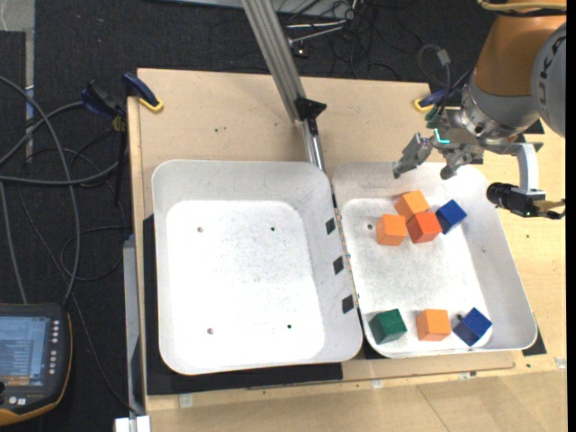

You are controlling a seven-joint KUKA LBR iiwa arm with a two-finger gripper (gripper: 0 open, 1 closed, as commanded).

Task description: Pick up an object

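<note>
orange block (412, 203) | just below gripper (430, 157) | fingers spread, holding nothing | risk: touching cluster neighbours jam fingers, block gets nudged aside

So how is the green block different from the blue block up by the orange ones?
The green block is green; the upper blue block is blue. The green block sits near the right bin's front edge, while the upper blue block sits toward the back. The green block stands apart; the upper blue block sits close beside the orange cluster. Both are small cubes of similar size.
</note>
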